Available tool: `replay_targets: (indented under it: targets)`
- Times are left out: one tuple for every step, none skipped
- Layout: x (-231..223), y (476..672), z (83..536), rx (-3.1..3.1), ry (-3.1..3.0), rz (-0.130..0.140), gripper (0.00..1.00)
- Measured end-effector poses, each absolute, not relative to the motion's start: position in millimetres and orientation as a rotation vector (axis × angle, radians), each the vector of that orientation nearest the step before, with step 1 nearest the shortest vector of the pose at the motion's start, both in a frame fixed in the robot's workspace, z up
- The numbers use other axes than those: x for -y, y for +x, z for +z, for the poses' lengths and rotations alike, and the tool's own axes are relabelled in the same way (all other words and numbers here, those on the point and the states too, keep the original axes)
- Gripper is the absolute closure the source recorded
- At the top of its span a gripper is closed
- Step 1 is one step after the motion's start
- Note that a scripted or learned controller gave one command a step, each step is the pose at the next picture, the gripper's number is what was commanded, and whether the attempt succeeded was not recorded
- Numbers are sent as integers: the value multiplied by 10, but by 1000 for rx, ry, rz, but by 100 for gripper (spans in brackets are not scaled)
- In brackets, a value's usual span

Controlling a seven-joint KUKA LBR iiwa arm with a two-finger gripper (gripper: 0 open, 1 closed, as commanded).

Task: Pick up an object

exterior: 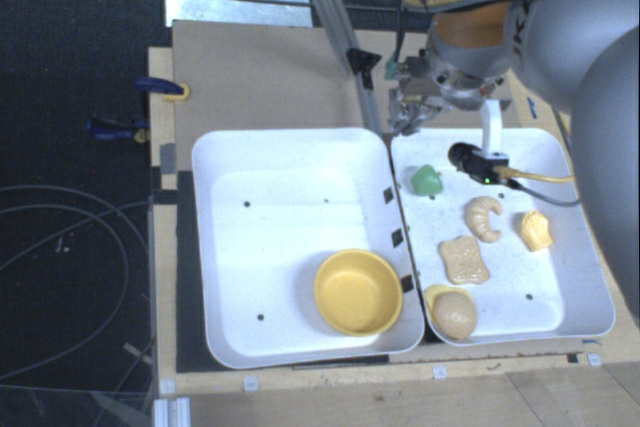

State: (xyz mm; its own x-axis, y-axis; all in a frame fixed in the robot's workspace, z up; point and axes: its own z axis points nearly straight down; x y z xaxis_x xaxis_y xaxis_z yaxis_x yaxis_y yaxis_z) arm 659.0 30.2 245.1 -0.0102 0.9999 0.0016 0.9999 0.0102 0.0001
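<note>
Gripper [408, 122] poised over the far left corner of the right bin [590, 300], just above the rim where the two bins meet. Jaw state impossible to tell: too small and dark against the cardboard behind. Nothing visibly caught there.

Nearest candidate: green piece [427, 180], lying just below and right of the gripper, apart from it. Probably the target, judging by closeness alone. Beyond that, croissant [486, 217] mid-bin, cracker [465, 260] beneath it, yellow piece [536, 230] toward the right wall, and roll [453, 313] tucked into the near left corner, hard against the wall and likely awkward to grasp there.

Left bin [270, 165] across the divide, carrying a yellow bowl [358, 291] near its front right corner.

Further out, blue clamp [160, 88] pinning the cardboard at the bench's left edge, presumably to stop it sliding.
</note>
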Motion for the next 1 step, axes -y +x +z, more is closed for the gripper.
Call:
replay_targets:
  targets:
    - [-943,6583,2417,2234,-2208,-5,100]
